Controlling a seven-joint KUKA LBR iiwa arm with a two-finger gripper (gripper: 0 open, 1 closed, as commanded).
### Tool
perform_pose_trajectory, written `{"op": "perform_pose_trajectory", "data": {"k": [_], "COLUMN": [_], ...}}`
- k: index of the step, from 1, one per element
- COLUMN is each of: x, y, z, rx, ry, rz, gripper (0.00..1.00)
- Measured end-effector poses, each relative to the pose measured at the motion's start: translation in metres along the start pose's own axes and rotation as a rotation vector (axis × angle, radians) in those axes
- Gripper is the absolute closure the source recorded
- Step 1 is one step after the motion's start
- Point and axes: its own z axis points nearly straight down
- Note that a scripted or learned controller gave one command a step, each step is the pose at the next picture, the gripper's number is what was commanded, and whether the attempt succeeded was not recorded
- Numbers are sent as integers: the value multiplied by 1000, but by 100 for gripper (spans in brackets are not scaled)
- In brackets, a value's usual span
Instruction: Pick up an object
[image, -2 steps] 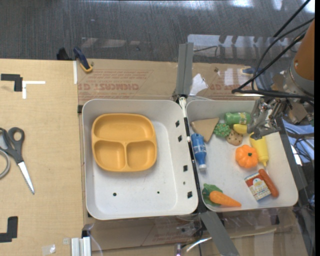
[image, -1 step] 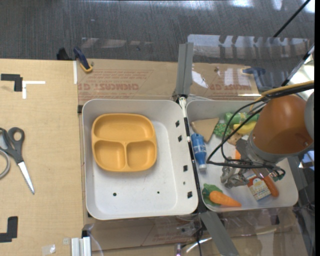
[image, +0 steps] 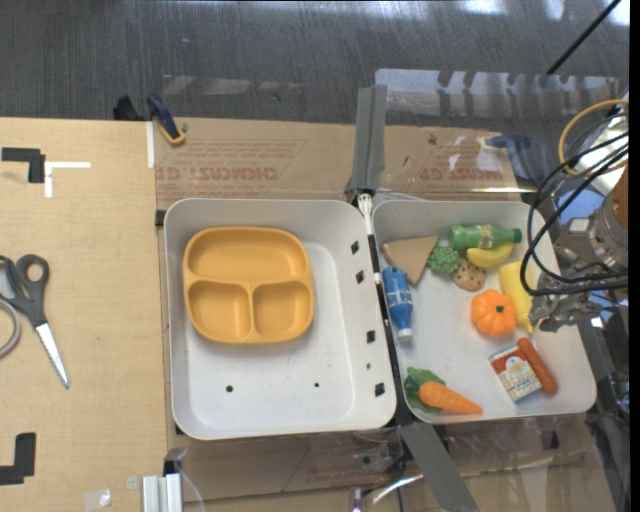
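Fingers (image: 543, 322) sit at the right rim of the right bin (image: 440, 360), close beside the yellow banana (image: 514, 287) and just right of the orange pumpkin (image: 493, 313); whether they are spread or pressed together cannot be told, and nothing is seen between them. Above them the arm (image: 600, 240) comes in from the right, trailing black cables.

On the cardboard-covered worktop (image: 80, 300) the left bin (image: 270, 400) holds a yellow divided plate (image: 249, 285). The right bin holds a tan wedge (image: 408, 255), a blue bottle (image: 398, 303), a green bottle (image: 483, 237), a carrot (image: 443, 396) near the front rim, a small carton (image: 512, 375) with a red sausage (image: 538, 365) touching it, broccoli (image: 443, 261) and a cookie (image: 467, 275). Scissors (image: 38, 310) lie far left on the worktop.
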Motion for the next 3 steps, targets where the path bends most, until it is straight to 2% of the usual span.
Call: {"op": "perform_pose_trajectory", "data": {"k": [1,2,3], "x": [10,10,-105], "y": [47,47,-59], "z": [127,127,116], "rx": [-1,-1,2], "ry": [1,1,-1], "rz": [-251,-251,-129], "gripper": [100,0,0]}}
